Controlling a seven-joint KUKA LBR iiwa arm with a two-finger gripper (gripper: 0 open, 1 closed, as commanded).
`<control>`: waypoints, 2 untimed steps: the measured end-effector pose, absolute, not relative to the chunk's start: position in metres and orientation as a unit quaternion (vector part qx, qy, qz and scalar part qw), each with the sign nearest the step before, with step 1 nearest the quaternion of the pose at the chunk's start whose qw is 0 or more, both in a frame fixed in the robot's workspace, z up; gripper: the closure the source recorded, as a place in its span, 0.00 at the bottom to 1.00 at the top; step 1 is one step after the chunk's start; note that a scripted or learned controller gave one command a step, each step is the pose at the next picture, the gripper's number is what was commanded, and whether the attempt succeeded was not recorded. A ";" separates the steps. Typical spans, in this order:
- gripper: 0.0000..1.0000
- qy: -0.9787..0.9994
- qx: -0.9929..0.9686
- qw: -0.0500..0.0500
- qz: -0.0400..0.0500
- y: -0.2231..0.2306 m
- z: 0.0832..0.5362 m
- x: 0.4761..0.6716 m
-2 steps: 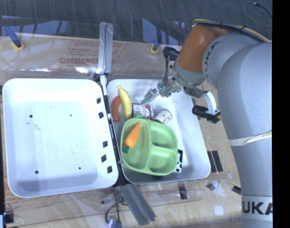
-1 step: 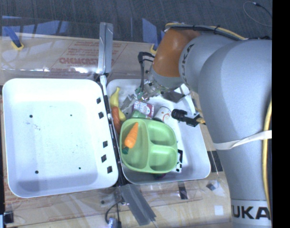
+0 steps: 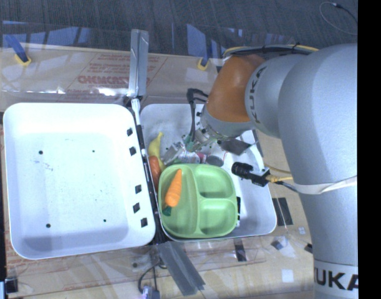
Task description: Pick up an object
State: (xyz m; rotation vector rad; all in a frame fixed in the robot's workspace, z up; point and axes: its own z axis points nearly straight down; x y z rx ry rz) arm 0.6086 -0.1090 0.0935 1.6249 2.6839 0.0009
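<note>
Down in the right bin, the gripper is reaching in under the arm's orange band, but the wrist is hiding its tip, so I cannot tell how it is set or whether it is touching anything. Just below it a green tray is lying, carrying a carrot. Just to its left, a banana and a red piece are resting against the bin wall.

Two bins sat side by side on the bench. In the right bin a divided tray lay at the near edge, a carrot in its left compartment.
</note>
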 end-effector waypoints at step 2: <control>0.00 0.725 0.689 -0.001 -0.002 -0.133 0.091 0.617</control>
